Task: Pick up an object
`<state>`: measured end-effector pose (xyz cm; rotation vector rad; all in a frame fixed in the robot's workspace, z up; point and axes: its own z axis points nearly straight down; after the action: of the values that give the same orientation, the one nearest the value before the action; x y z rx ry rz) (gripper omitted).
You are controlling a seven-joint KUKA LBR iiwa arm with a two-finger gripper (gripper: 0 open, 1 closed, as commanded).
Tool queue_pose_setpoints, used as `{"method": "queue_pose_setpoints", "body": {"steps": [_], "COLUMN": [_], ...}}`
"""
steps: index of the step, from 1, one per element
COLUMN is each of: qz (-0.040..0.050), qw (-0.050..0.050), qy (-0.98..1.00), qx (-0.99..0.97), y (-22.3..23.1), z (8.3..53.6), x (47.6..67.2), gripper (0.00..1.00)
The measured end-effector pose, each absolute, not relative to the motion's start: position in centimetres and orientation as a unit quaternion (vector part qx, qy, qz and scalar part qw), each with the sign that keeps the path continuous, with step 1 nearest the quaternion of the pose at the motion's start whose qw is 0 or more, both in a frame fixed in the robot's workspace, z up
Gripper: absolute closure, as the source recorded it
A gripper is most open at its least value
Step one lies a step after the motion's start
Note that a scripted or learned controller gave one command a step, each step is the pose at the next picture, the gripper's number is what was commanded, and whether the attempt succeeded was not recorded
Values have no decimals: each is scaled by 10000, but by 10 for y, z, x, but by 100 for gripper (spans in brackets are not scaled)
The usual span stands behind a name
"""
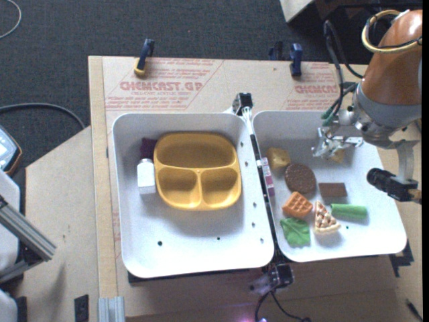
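Observation:
My gripper (333, 145) hangs low over the far right part of the right bin (389, 237). A small yellowish piece (338, 156) peeks out just beneath it; whether they touch is not visible. In the same bin lie a yellow chunk (278, 157), a round brown cookie (299, 178), a brown square (333, 192), an orange waffle (297, 205), a pizza slice (326, 219), a green pod (350, 211) and a green leaf (295, 232).
The left bin (134, 247) holds a yellow divided tray (197, 170), a white bottle (146, 176) and a dark purple item (148, 145) beside it. The ridge between the bins (260, 173) runs just left of the yellow chunk. The arm's orange band (395, 59) is over the bench's far right.

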<state>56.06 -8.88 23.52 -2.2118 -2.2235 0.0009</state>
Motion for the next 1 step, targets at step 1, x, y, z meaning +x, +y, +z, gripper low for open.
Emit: {"method": "queue_pose_setpoints", "body": {"steps": [1], "qz": [13], "qw": [36], "qy": [-7081], "qx": [-7061], "y": [-51], "z": [214], "x": [520], "gripper": [100]}}
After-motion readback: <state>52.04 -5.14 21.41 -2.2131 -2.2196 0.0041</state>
